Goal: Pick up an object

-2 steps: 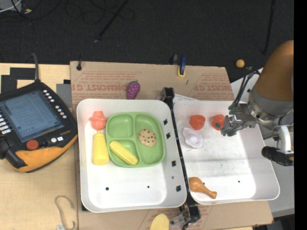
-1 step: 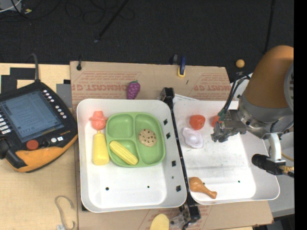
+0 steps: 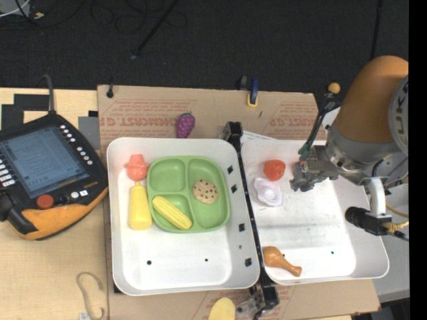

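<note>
A light wooden bench [image 3: 47,265] is carrying a sheet of brown cardboard [image 3: 280,115], and two white bins are sitting on it side by side, the left bin [image 3: 173,272] and the right bin [image 3: 347,259]. At the frame's left a teach pendant [image 3: 43,172] is lying on the bench. A purple, grape-like toy [image 3: 185,124] is resting on the cardboard above the left bin; a yellow object [image 3: 222,308] is lying at the bottom edge.

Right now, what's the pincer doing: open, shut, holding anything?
Pincer: over the right bin, beside the red toy; open or shut cannot be told.
</note>
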Available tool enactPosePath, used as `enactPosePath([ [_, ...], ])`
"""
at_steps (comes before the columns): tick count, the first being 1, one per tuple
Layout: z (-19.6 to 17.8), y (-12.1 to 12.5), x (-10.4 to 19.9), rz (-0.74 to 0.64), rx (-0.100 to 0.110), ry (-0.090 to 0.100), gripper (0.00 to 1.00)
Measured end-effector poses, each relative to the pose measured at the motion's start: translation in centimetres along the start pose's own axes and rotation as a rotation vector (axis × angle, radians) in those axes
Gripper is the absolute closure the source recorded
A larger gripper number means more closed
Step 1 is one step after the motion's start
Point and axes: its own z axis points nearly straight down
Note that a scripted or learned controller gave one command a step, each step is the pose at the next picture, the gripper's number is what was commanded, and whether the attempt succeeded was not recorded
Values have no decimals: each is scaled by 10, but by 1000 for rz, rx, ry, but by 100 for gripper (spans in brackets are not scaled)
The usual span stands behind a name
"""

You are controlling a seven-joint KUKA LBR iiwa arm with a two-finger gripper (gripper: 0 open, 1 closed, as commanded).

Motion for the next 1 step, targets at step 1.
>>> enactPosePath([
  [1, 8, -16, 10, 0, 3, 0, 100],
])
